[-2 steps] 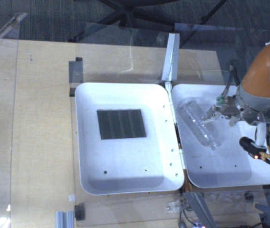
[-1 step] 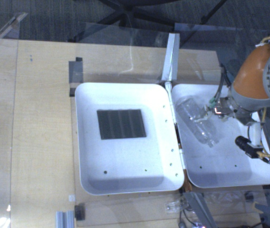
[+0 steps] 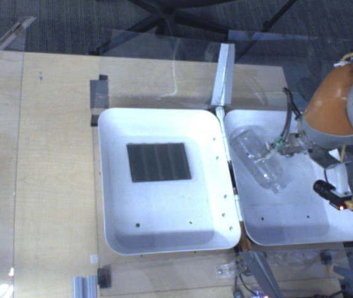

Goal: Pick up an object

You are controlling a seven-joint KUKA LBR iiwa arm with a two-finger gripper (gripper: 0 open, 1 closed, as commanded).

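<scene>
camera view: arm in from right over right bin. gripper sits low at a clear plastic bottle lying tilted in that bin's upper left, near the divider. claw state: cannot tell. left bin has a dark ribbed rectangular pad

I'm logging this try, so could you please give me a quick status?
Claw low over right bin, beside clear plastic bottle. Grasp unconfirmed. Dark ridged pad in left bin.
</scene>
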